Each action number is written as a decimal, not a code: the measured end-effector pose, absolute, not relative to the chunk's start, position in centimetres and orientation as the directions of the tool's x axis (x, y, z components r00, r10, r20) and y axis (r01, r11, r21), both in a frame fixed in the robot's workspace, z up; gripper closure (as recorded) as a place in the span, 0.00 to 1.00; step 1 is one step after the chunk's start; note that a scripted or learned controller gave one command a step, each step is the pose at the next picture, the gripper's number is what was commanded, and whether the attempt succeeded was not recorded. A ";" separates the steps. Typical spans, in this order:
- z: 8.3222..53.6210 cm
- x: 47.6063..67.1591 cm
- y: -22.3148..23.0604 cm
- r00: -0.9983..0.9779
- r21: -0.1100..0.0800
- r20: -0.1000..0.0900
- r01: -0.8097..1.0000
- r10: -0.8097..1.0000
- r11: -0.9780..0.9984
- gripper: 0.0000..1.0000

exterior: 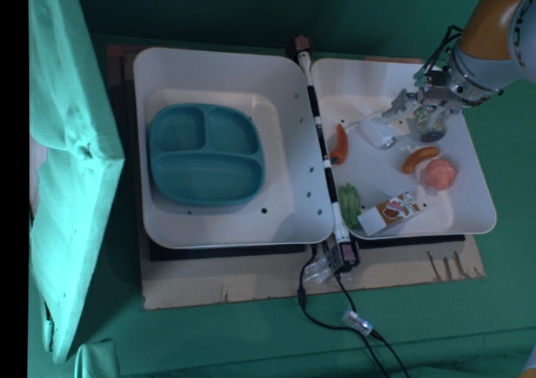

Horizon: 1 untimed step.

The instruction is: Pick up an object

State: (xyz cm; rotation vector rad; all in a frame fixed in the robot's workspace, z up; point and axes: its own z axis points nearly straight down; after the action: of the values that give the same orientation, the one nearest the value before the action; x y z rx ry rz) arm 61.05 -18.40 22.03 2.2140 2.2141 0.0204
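Two white bins are seen side by side on a cardboard sheet (251,284) over green cloth. The left bin (167,225) holds a teal divided plate (206,155), well apart from everything else. In the right bin (469,209) several small things are scattered: a red chilli (339,143) near the dividing rail (322,146), a green vegetable (350,204) at the lower left, a small carton (394,210) just beside it, a pink ball (439,173) and, touching or just above it, an orange sausage (420,158). A pale, whitish item (378,131) lies near the bin's upper middle, just left of the gripper (429,121). A green cloth panel (71,158) hangs at the far left, and cables (335,309) trail below the bins. The arm (502,24) is seen reaching in from the upper right, wrist lowered over the right bin's upper part. Something speckled is seen at the gripper's tip, but whether it is gripped cannot be told.
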 end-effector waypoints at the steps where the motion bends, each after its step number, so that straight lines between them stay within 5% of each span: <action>1: 21.6 60.6 -18.4 0.000 0.017 0.003 1.000 1.000 0.000 0.00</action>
State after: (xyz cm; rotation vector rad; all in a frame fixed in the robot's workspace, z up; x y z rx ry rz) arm 60.57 -18.40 21.62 2.2141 2.2142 0.0219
